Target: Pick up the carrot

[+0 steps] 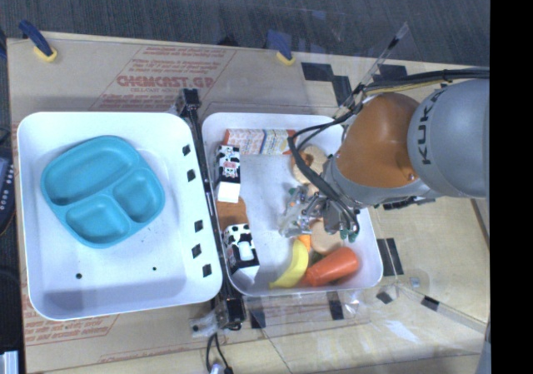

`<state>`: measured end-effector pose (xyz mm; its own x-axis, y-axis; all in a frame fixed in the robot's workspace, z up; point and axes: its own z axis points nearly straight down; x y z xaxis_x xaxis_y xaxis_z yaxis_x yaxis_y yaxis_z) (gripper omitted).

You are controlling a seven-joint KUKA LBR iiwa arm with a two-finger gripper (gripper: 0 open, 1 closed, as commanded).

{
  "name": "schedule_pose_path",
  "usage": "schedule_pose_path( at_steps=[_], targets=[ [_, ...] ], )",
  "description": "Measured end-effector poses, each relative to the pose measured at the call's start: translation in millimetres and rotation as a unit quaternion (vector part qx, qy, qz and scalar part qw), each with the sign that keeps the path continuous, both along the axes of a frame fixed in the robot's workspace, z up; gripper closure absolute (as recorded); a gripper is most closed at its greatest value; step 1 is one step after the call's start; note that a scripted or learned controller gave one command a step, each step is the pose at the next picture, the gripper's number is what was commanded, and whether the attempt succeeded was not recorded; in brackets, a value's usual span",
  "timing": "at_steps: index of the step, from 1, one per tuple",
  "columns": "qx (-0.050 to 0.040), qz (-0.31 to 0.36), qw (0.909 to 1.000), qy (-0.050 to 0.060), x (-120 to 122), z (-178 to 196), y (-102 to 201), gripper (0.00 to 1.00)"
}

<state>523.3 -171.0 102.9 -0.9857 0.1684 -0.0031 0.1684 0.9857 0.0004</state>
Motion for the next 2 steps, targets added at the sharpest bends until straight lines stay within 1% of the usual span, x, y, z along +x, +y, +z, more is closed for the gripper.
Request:
schedule_pose_path(
  at_steps=[1, 2],
  targets=[
    [0.0004, -0.002, 1.0, -0.002, -42.2, 78.2, 66.9, 1.0],
    [0.0001, -0.289, 0.9573, 0.001, -22.3, 106.3, 63.1, 1.0]
  ],
)
